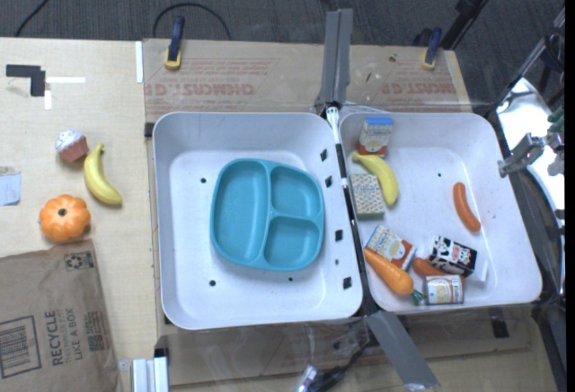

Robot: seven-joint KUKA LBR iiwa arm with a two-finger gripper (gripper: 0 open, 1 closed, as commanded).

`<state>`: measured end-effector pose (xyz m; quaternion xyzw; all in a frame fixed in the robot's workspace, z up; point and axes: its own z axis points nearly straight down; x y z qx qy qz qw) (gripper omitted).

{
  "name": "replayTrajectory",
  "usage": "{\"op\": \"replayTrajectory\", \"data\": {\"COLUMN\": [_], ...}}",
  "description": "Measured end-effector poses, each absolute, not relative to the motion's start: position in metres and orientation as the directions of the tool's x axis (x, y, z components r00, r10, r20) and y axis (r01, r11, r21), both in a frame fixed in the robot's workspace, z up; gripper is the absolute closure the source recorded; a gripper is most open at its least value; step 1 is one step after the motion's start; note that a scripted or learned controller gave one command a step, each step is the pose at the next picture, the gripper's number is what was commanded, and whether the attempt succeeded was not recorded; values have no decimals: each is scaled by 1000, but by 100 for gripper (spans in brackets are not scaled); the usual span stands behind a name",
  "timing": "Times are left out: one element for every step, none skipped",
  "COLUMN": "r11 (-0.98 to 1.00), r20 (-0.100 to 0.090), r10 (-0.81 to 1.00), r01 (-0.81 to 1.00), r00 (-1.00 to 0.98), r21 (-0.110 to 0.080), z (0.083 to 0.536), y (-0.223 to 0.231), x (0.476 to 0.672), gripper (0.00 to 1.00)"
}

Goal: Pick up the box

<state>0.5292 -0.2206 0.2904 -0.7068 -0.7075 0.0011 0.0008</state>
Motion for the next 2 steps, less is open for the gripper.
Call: {"op": "replayTrajectory", "data": {"r11": [-91, -92], "r20": [0, -1], "r10": [996, 996], "r01": [996, 996], "r00": [91, 92], "r21": [-4, -4], "z": [172, 181], "y": [-151, -152], "x": [565, 566], "gripper": [0, 100]}}
